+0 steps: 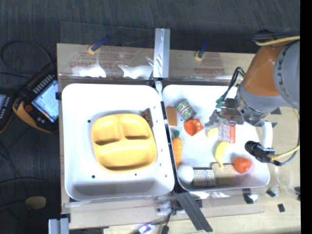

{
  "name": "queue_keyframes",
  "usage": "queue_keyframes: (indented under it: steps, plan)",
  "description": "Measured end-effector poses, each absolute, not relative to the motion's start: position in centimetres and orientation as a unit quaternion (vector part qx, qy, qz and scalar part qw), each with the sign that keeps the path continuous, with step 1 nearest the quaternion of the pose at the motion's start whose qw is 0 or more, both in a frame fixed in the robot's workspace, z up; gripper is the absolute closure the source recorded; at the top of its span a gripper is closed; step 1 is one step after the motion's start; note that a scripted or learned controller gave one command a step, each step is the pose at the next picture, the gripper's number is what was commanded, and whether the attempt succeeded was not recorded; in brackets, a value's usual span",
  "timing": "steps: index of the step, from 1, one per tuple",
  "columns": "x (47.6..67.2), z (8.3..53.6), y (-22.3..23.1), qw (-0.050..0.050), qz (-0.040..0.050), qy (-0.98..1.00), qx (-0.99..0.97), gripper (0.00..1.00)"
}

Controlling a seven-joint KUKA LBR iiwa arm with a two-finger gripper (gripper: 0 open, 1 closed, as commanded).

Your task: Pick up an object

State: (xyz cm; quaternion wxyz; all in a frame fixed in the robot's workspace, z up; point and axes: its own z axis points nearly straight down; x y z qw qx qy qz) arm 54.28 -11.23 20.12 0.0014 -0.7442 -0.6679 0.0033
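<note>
Right white bin (263, 182): grey pincer (225, 122) lowered over a red-and-white packet (228, 132) beside the yellow plastic banana (221, 151), apparently positioned to grasp; finger state cannot be told. Left bin: yellow compartment tray (124, 141).

Arm (278, 77): grey, orange band above the wrist — reaches in from the right edge, bent downward.
Wrist: angled down and to the left.
Gripper (225, 123): low at the arm's end — finger state not discernible from this overhead slant.
</note>
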Motion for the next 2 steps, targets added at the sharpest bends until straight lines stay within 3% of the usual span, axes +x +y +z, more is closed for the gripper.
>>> queue_keyframes:
  steps: [1, 2]
  plan:
    - [54.4, 27.8, -4.7, 0.000, 0.0037, -0.631, -0.775, 1.00]
    - [56.5, 22.4, -6.0, 0.002, 0.0026, -0.786, -0.618, 1.00]
